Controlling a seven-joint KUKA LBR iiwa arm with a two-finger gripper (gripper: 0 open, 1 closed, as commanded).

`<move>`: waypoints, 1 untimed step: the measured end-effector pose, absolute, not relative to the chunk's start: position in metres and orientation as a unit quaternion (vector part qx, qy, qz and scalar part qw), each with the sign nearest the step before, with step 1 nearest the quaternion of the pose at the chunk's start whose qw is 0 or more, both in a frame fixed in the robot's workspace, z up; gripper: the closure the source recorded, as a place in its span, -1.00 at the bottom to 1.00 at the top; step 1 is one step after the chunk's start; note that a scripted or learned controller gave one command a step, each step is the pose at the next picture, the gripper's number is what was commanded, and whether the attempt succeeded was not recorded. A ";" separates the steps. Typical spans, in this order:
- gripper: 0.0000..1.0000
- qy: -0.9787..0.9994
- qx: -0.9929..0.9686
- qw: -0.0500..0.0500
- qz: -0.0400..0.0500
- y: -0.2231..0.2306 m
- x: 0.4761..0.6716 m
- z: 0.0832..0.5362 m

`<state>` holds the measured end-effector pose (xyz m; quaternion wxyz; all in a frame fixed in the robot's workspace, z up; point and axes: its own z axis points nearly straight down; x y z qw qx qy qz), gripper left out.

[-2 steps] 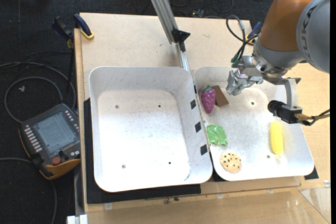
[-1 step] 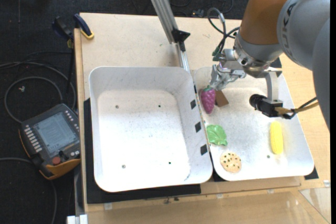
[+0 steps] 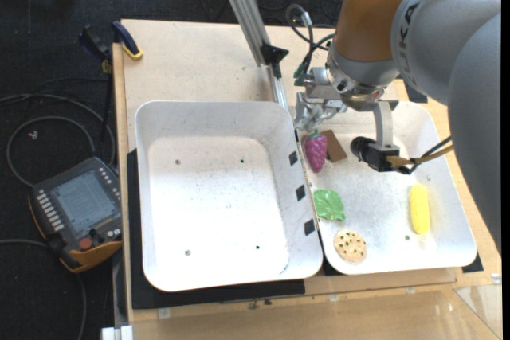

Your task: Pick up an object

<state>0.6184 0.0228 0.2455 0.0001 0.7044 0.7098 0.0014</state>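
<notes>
Grey arm (image 3: 446,20) with its orange band reaching in from the right, wrist bent down over the right bin's (image 3: 446,251) upper left corner. Pincer (image 3: 309,123) low there, right above a purple grape-like bunch (image 3: 316,151); fingertips close to the bunch's top, touching or not impossible to tell. Fingers apart or together: cannot tell, too small and dark against the wrist. Bunch lying against the divider between the two bins, with a small brown block (image 3: 335,147) just beside it on its right. Further down the same bin: a green leafy piece (image 3: 328,205), then a round speckled cookie (image 3: 350,245) near the front rim, and a yellow corn cob (image 3: 419,209) well apart toward the right side. Left bin (image 3: 159,123) alongside on the pale worktop (image 3: 191,60). Grey handheld controller (image 3: 78,207) on the dark floor at far left.
</notes>
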 end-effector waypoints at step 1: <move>1.00 0.710 0.704 0.001 0.002 0.070 0.641 0.246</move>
